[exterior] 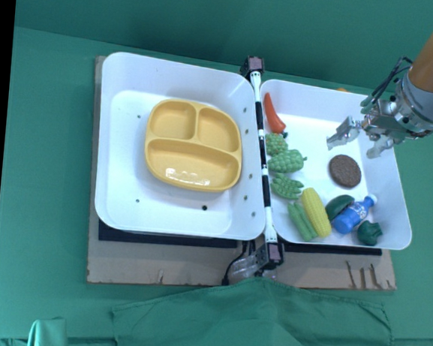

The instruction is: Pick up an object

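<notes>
two white bins (124,198) sit on cardboard (118,269) over a green-clothed worktop (45,153); no writing is legible. the jaws (361,140) hang spread, pinching nothing, above the right bin, just above a brown disc (345,171). a blue bottle (352,214) lies nearer the front. a yellow tray (194,145) fills the left bin

Orange band, grey wrist, black cables; silver gripper (361,138)

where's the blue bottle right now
The blue bottle lies in the right bin, near its front right corner, between a dark green vegetable and a small dark green piece, below the brown disc.
</notes>
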Available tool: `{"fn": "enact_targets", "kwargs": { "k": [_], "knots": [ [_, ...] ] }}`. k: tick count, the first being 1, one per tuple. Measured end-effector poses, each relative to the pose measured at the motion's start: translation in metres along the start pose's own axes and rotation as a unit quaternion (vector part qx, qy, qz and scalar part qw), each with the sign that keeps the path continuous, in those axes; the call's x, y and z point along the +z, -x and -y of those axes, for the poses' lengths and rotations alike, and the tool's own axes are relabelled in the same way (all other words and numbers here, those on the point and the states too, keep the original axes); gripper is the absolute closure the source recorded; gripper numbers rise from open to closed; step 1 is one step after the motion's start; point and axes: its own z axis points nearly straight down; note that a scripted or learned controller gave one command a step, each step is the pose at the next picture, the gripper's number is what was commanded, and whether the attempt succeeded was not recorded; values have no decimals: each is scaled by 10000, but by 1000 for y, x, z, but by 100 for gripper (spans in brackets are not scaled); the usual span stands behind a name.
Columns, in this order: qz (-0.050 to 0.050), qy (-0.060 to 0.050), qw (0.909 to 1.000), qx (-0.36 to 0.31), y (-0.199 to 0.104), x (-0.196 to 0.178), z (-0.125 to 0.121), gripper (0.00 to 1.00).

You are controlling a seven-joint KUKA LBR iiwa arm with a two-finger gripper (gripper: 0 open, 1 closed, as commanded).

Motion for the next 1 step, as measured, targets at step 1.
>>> {"fn": "enact_targets", "kwargs": {
  "k": [1],
  "knots": [
    [16, 4, 10000, -1, 31, 80, -57, 0]
  ]
}}
